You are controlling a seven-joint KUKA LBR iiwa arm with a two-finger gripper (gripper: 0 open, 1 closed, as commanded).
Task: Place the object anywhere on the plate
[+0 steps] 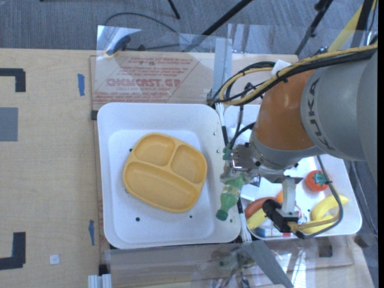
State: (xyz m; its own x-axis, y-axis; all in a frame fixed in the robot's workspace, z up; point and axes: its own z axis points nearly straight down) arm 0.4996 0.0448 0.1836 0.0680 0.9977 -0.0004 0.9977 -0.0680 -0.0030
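Left bin (114,161) — holds a yellow plate (165,171) with three compartments, lying flat, nothing on it.

Green object (228,200) — small, bottle-like or vegetable-shaped toy, hanging upright over the seam between the two bins, just right of the plate. Judged light, stiff moulded plastic, smooth and likely slippery; the narrow upper end looks the best place to hold it.

Gripper (233,174) — sits at the object's top, under the orange-banded wrist. Jaws appear closed around the upper end of the green object, though the contact is small and partly shadowed.

Right bin (353,221) — toy tomato (315,180), banana (328,207), further mixed pieces near the arm.
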